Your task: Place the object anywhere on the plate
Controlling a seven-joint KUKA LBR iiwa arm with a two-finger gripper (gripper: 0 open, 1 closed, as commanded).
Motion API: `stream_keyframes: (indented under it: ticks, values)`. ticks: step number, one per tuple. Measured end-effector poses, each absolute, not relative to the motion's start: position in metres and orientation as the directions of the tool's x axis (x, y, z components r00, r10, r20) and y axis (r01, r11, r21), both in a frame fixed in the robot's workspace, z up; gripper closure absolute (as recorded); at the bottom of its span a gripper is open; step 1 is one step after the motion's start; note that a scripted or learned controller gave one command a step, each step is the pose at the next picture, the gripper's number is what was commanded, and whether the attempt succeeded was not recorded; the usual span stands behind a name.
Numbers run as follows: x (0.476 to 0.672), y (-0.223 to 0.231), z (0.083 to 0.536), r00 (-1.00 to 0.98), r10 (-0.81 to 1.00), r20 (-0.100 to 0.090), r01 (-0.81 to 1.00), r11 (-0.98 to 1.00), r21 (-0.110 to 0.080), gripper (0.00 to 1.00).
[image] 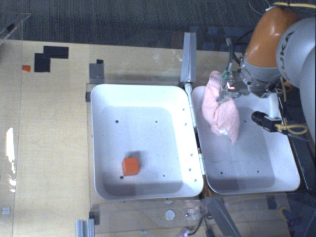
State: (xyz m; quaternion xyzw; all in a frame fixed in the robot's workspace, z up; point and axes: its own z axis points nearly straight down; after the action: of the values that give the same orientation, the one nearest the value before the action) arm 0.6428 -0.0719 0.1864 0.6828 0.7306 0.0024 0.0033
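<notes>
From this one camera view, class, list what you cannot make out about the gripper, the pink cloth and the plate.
- Gripper: its fingers are buried in the pink cloth, so their state is unclear.
- Cloth: whether it hangs or rests on the right bin cannot be judged from above.
- Plate: nothing I can identify as one.
- Orange block in the left bin: too small for detail.
- Arm: cut off by the right edge.

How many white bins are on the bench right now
2. The left bin holds a small orange block. The right bin has a pink cloth hanging over it at the gripper.
</notes>
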Motion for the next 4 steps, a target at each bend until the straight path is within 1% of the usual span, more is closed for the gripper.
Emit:
stream_keyframes:
  ticks: [1, 2, 3, 4]
  values:
    - [0.645, -0.07, 0.226, -0.076, 0.997, -0.002, 0.997, 0.076, 0.01, 1.0]
    - [0.636, -0.009, 0.23, -0.462, 0.887, -0.004, 0.887, 0.462, 0.008, 1.0]
    - [0.625, 0.05, 0.235, -0.773, 0.634, -0.006, 0.634, 0.773, 0.007, 1.0]
    - [0.618, 0.109, 0.232, -0.959, 0.283, -0.01, 0.283, 0.959, 0.007, 1.0]
